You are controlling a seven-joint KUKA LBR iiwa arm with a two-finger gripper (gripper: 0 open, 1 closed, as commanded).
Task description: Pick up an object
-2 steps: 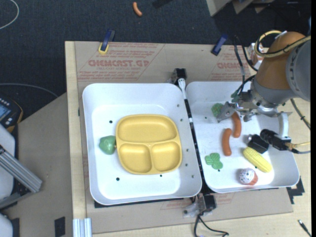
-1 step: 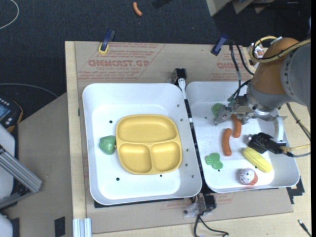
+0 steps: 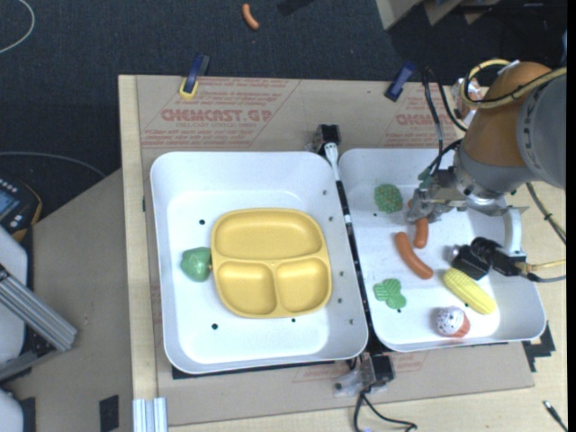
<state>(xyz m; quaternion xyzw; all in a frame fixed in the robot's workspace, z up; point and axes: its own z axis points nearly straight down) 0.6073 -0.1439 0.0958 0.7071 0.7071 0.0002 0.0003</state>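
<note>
The gripper point(image 3: 423, 207) hangs just above a short sausage point(image 3: 420, 233) (finger state: cannot tell), right bin point(image 3: 531, 306) crowded around it.

Cardboard-topped bench point(image 3: 270, 106) bears two white bins point(image 3: 171, 241).

This is a robotics lab. Two bins point(image 3: 171, 241) sit on a paper-covered bench point(image 3: 270, 106) held by clamps point(image 3: 192, 77) at the top of the frame. Cables point(image 3: 18, 7) cross dark carpet at upper left, and aluminium framing point(image 3: 31, 313) stands at lower left.
</note>
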